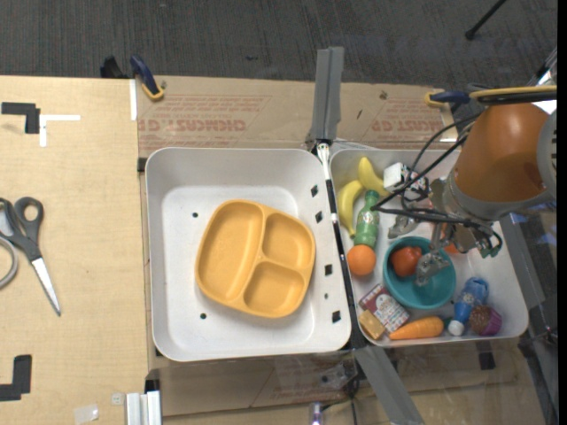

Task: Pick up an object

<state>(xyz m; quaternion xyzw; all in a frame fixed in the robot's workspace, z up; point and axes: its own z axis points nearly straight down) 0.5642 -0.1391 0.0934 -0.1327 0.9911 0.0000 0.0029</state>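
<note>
The right bin (509,277) holds several small items: two yellow bananas (366,177), a green bottle (366,220), an orange (360,260), a teal bowl (416,289) with a red tomato (406,259) in it, a carrot (415,329), a snack packet (380,309) and a blue bottle (469,300). My gripper (431,268) reaches down from the orange-banded wrist into the teal bowl, just right of the tomato. Nothing shows between its tips.
The left bin (168,264) carries a yellow divided plate (255,258). A purple item (486,320) lies in the right bin's near right corner. Scissors (31,246) lie on the bench at far left. Black cables cross above the right bin.
</note>
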